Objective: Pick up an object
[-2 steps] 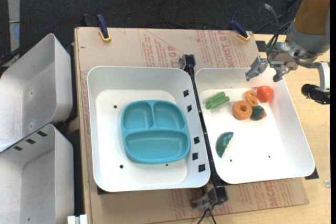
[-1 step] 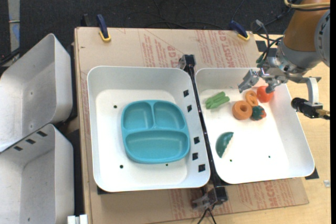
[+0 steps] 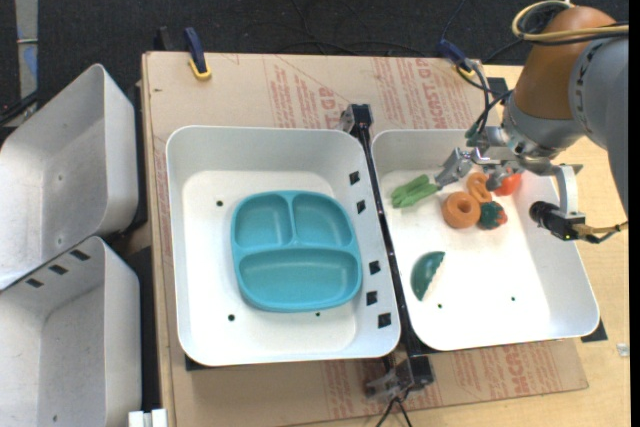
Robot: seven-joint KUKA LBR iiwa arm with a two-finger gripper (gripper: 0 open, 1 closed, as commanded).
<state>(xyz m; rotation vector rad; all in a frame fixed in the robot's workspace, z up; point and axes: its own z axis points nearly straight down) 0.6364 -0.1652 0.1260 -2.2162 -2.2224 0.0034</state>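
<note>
The right bin (image 3: 540, 315) holds several small objects. A light green pod-shaped piece (image 3: 411, 191) lies near its left wall. An orange ring (image 3: 461, 210) sits beside a small dark green piece (image 3: 491, 216). Behind them are an orange piece (image 3: 479, 185) and a red one (image 3: 510, 182). A dark teal leaf-shaped piece (image 3: 426, 273) lies alone toward the front left. My gripper (image 3: 465, 165) hangs low over the back of this bin, just above and behind the orange and red pieces. I see nothing held in it.
The left bin (image 3: 190, 215) holds a teal divided plate (image 3: 296, 249). A black divider (image 3: 375, 235) runs between the two bins. Two spare white bins (image 3: 60, 175) stand off the bench at the left. Clamps (image 3: 199, 65) grip the board's back edge.
</note>
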